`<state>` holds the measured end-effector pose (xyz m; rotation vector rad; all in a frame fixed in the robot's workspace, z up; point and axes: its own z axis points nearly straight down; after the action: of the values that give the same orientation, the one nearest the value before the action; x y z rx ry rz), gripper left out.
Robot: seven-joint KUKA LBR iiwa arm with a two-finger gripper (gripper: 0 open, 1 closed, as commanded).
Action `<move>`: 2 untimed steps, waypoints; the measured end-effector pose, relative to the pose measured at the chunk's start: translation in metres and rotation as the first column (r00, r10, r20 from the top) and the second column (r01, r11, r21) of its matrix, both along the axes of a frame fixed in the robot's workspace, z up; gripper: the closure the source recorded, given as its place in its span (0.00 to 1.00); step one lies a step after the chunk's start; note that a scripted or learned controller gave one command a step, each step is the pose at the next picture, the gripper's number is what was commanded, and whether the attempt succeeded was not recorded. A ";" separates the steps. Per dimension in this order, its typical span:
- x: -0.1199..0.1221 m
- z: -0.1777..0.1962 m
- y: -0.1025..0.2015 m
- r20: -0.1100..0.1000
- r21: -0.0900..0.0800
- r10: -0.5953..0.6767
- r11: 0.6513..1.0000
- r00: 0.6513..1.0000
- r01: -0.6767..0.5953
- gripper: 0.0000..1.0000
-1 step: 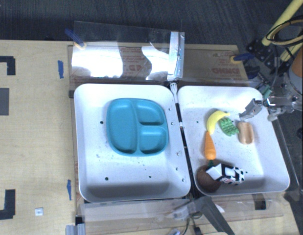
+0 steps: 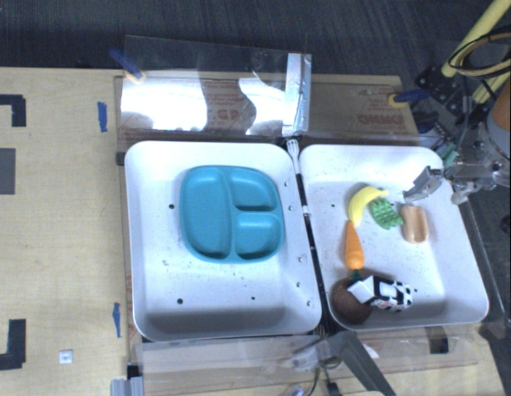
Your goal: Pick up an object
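Toys point(image 2: 377, 254) in right bin point(image 2: 461, 304), perhaps food.

The arm point(image 2: 494, 122) is cut off by the right edge, so only its wrist portion and cabling appear. The tool point(image 2: 434, 181) is small and partly blurred; the state of its tips cannot be resolved. The brown round object point(image 2: 347, 300) is partly covered by the black-and-white toy point(image 2: 389, 294) leaning on it. Glare on the clear panel point(image 2: 207, 97) washes out whatever lies behind it. The counter point(image 2: 49, 262) runs off the left and bottom edges.
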<state>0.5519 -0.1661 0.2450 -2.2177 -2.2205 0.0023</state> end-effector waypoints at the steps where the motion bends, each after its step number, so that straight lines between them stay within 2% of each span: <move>1: -0.025 0.008 -0.018 0.000 0.000 0.041 0.999 0.999 -0.041 0.00; 2: -0.023 0.016 -0.018 0.001 0.000 0.041 0.999 0.999 -0.041 1.00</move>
<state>0.5288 -0.1841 0.2610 -2.1723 -2.2663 0.0016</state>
